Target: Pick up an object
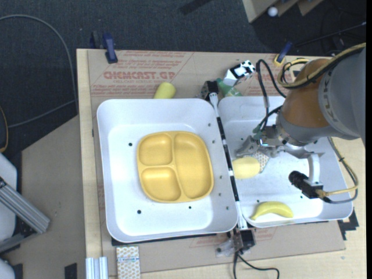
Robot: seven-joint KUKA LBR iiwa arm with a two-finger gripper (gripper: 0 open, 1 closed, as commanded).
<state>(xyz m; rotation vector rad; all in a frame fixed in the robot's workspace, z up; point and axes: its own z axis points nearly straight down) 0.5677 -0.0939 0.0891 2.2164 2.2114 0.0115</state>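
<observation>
Against the left wall of the right white bin lies a pale yellow lemon-shaped object, w/ the gripper just above it; grip state can't be told. Yellow plastic banana near front edge. Left white bin holds a yellow three-section plate.

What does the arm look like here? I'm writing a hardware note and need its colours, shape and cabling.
The arm is thick and rounded, with a grey shell and an orange band above the wrist. Black cables loop around its wrist and trail across the right bin. The gripper is a small metallic assembly.
</observation>
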